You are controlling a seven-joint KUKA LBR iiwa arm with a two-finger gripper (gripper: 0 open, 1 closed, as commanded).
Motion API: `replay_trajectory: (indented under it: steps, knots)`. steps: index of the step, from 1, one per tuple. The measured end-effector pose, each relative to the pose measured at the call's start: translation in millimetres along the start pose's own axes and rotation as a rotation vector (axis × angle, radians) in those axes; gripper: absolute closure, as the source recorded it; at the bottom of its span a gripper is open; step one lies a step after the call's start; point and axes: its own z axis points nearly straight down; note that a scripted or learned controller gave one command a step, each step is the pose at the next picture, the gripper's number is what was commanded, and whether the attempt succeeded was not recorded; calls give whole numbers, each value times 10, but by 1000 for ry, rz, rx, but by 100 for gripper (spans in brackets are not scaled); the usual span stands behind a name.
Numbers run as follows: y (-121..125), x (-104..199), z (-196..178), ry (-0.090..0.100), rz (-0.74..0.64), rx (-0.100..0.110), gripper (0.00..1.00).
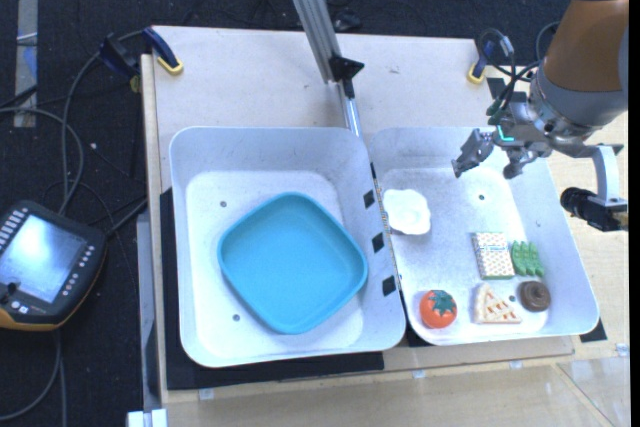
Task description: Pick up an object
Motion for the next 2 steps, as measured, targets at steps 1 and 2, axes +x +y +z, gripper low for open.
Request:
replay_trajectory:
  steps: [1, 2]
  knots:
    - [0, 0, 0, 0, 0, 0, 0]
    - [-27, 7, 629, 1, 0, 5, 0]
